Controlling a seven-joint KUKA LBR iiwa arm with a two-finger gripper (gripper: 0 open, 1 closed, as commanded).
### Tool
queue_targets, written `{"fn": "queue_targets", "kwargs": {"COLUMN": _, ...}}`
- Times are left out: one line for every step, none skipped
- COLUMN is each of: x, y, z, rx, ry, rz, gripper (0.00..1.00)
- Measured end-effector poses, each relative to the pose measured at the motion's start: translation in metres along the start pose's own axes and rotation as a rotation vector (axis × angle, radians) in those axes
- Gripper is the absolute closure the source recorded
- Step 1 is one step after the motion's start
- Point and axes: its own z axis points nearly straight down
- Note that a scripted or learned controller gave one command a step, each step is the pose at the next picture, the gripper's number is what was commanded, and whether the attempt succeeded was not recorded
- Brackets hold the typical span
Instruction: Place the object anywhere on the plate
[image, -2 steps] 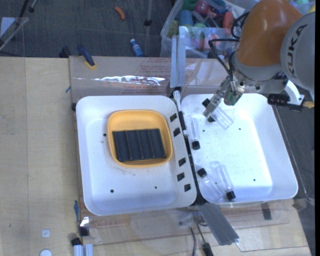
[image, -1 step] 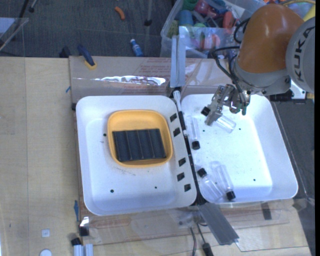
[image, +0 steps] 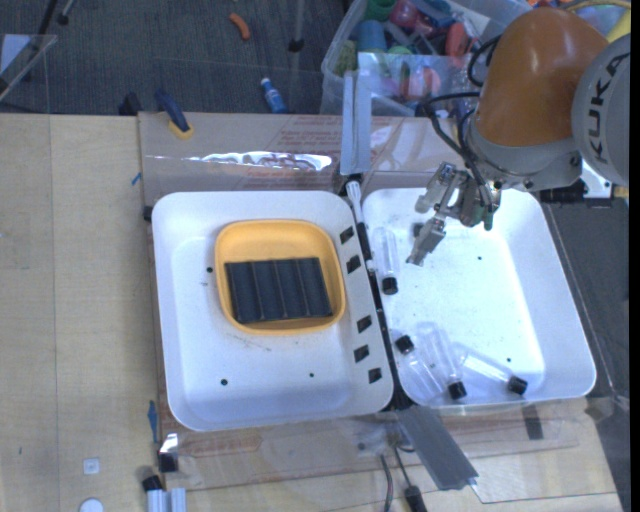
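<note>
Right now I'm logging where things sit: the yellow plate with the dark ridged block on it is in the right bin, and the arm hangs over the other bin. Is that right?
Not quite: the bins are swapped. The camera view shows the yellow plate, with the dark ridged block on it, in the left bin. The arm hangs over the right bin.

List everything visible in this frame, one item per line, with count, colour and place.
Bins: two, white, side by side on the bench.
Plate: one, yellow-orange, in the left bin.
Ridged block: one, dark grey, lying on the plate.
Clear tubes with black caps: several, transparent, near the front of the right bin and along its left wall; exact count unclear.
Clutter: mixed colours, beyond the bench at the top.
Arm: one, grey with an orange band, over the right bin's far side.
Gripper: one, grey, above the right bin, nothing visible between its fingers.
</note>
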Motion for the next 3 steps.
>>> {"fn": "queue_targets", "kwargs": {"x": -0.034, "y": -0.043, "z": 0.016, "rx": -0.002, "ry": -0.005, "rz": 0.033, "gripper": 0.00}}
{"fn": "queue_targets", "kwargs": {"x": -0.040, "y": -0.075, "z": -0.024, "rx": -0.001, "ry": -0.008, "rz": -0.177, "gripper": 0.00}}
{"fn": "queue_targets", "kwargs": {"x": -0.072, "y": -0.138, "z": -0.009, "rx": 0.001, "ry": -0.009, "rz": -0.395, "gripper": 0.00}}
